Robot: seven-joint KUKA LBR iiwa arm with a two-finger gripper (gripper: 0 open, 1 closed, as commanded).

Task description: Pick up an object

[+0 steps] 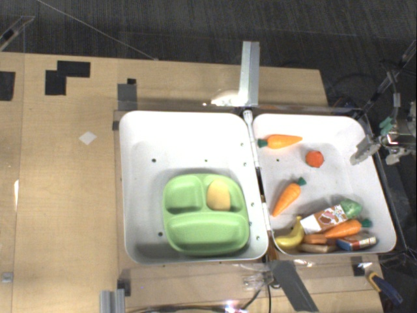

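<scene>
The right bin (339, 132) holds several toy foods. An orange carrot (280, 141) lies at the back left, with a small red ball-shaped fruit (315, 158) beside it. A second carrot (287, 197) lies mid-left, pointing down. At the front sit a yellow banana (291, 237), a white and red packet (328, 218), a green item (352, 208), a third carrot (342, 229) and a brown sausage (317, 240). My gripper (381, 143) hangs over the right rim of this bin, partly cut off by the view's edge. It is apart from every object.
The left bin (150, 142) holds a green divided plate (205, 230) with a yellow rounded fruit (219, 194) in its back right compartment. A metal post (250, 74) stands behind the wall between the bins. Cables hang at the far right.
</scene>
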